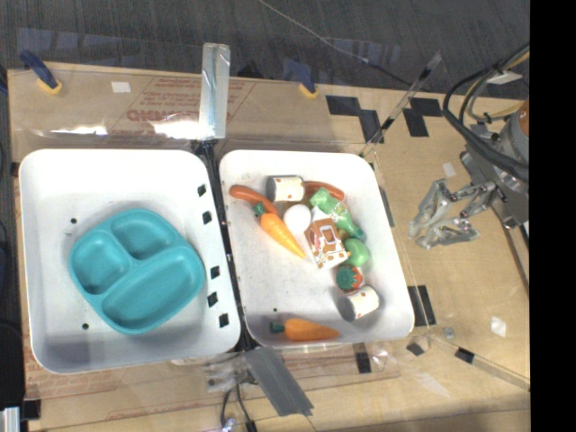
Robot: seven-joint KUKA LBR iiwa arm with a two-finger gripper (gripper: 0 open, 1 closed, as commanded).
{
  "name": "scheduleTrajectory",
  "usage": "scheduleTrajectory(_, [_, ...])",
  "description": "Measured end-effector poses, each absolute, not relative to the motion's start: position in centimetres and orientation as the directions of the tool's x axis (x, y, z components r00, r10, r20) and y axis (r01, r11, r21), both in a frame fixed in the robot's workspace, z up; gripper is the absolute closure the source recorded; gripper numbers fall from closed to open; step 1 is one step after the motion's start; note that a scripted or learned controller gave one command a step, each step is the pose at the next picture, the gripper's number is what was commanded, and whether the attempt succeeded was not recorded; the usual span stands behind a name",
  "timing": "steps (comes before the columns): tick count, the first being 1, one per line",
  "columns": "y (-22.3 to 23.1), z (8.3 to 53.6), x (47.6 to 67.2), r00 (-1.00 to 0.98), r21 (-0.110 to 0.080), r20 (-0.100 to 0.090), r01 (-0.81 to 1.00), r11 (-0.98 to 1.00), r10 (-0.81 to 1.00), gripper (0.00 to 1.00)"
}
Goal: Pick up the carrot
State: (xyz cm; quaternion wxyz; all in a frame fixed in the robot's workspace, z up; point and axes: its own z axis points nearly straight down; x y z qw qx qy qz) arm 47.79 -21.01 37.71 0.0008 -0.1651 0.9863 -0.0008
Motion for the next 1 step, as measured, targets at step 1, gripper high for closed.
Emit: scheduleTrajectory(1, [-20.97,43.73,49.37,-0.830,-0.006,-0.003,-0.557,0.830,-0.557,1.00])
